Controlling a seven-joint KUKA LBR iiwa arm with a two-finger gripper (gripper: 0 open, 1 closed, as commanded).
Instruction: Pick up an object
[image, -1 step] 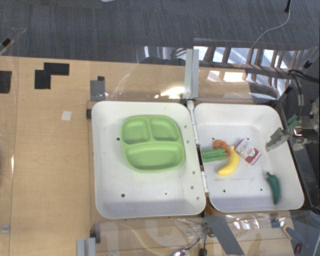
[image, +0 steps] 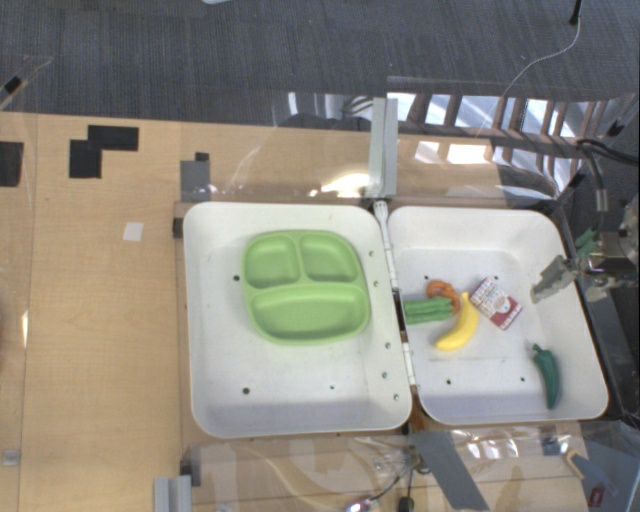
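Starting from the left bin (image: 215, 400), it bears a green divided plate (image: 305, 285); the right bin (image: 500, 225) bears a banana (image: 458, 325), a green bean pod (image: 428, 311) touching it, a small red-and-white packet (image: 495, 302), a dark green pepper (image: 546, 374) and an orange piece (image: 441, 290). The gripper (image: 558, 275) hangs at the bin's right rim, nothing between its fingers; whether wide or narrow I cannot tell. Approach seems under way; next it must centre over one item and descend. The arm is cut off at the edge

bright, even overhead light; glare on clear panel (image: 340, 185) behind bins; soft shadows inside left bin (image: 215, 400); slightly soft focus.
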